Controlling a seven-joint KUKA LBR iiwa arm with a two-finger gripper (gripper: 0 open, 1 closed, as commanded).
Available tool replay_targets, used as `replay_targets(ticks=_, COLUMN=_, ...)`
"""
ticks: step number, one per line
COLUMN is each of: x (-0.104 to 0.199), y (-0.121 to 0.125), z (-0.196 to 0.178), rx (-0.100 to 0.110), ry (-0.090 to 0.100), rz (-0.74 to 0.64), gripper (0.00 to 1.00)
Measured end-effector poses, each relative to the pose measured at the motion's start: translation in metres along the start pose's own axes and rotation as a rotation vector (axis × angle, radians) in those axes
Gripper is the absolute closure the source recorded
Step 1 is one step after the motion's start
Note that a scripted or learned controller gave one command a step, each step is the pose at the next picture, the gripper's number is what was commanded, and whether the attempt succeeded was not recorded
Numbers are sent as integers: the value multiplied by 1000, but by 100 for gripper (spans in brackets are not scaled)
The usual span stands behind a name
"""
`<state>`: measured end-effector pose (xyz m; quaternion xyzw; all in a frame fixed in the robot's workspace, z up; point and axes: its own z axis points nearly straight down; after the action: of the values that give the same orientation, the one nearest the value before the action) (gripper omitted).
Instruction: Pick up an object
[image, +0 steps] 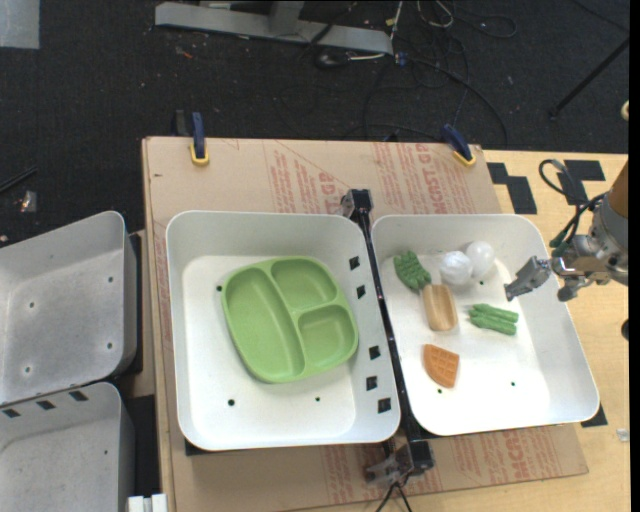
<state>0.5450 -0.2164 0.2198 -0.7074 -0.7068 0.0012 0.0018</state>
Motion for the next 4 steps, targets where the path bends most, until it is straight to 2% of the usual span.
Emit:
replay_targets(ticks=2, x=1, y=3, z=126, rx=-1, ry=0, rz=0, gripper=0)
replay_targets(ticks=3, x=0, y=4, z=113, rx=-5, ry=-2, rz=0, gripper=100)
replay_targets(ticks=4, x=-4, y=14, z=55, rx=-10, ry=-3, rz=-3, gripper=100)
